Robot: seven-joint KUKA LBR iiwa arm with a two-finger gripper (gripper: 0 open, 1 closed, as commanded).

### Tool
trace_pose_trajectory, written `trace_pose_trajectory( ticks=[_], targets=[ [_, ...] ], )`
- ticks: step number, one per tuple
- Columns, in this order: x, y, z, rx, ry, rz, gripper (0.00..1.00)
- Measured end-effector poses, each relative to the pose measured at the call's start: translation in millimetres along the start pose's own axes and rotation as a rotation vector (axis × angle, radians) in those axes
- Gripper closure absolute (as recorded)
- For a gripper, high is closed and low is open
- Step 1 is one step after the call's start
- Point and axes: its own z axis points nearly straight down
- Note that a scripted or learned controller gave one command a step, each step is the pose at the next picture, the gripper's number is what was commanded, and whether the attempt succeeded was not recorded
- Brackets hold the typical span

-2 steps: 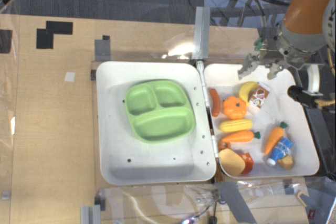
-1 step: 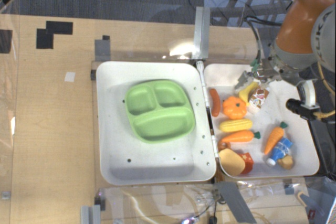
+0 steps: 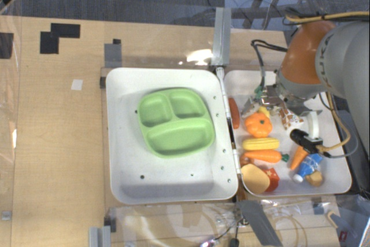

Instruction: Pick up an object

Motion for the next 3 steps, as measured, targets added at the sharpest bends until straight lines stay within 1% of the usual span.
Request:
trace_pose_trajectory(
  ticks=[1, 2, 3],
  targets=[
    [0, 2, -12, -0.006, -0.001, -0.001, 1.00],
    [-18, 45, 7, 0.018, 0.005, -0.307, 1.00],
    [36, 62, -91, 0.000, 0.000, -0.078, 1.00]
  ],
)
